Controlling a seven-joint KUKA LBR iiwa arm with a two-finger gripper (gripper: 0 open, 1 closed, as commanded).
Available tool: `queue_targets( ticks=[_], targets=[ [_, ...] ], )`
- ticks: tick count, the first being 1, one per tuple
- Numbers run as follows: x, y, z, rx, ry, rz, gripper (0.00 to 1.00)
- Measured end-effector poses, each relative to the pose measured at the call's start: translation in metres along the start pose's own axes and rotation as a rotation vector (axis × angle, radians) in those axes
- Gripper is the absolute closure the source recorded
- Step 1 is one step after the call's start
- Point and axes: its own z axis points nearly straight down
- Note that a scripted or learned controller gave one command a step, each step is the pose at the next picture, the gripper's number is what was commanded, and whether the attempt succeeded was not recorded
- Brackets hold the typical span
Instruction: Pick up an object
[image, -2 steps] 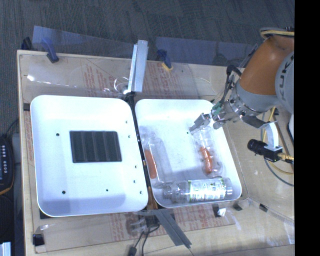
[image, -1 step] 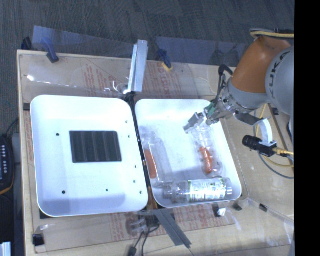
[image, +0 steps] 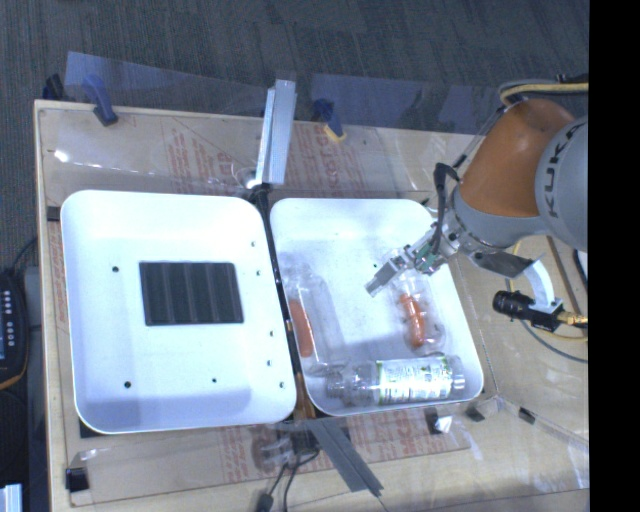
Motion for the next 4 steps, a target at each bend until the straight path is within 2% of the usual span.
queue_targets(
  ticks=[1, 3, 4],
  targets=[
    [0.005, -0.009, 0.022, -0.002, -0.002, -0.007, 0.00],
    [-0.001, -0.001, 0.042, -0.004, -0.004, -0.021, 0.00],
    [-0.001, -0.001, 0.032, -0.003, -0.005, -0.024, 1.00]
  ],
)
